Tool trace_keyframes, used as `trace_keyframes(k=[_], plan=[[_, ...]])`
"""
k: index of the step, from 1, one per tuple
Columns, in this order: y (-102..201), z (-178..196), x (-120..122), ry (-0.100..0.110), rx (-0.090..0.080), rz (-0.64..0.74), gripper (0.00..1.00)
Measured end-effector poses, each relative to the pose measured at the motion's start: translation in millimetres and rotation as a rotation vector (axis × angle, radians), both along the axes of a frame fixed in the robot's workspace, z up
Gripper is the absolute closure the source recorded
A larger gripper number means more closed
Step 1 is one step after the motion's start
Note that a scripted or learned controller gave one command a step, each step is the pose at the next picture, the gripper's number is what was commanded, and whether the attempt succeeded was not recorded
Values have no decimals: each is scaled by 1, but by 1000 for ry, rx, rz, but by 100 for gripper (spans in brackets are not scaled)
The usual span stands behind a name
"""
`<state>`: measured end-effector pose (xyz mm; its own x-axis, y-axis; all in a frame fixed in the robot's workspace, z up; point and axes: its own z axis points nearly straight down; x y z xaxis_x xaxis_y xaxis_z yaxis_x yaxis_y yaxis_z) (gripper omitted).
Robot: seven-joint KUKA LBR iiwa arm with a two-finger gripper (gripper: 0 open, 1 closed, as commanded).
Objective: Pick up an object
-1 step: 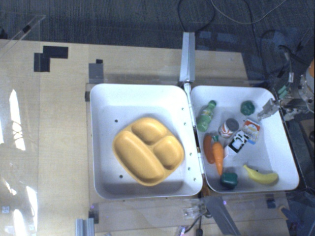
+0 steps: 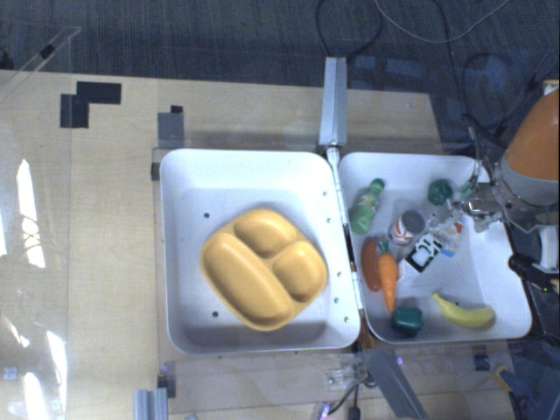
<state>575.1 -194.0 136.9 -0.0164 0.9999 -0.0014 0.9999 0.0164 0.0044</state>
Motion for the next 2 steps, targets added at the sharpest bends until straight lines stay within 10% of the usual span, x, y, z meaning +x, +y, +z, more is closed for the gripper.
trace_keyframes(k=[2], plan=[[-8,-50,44,-4,1,-32,0]])
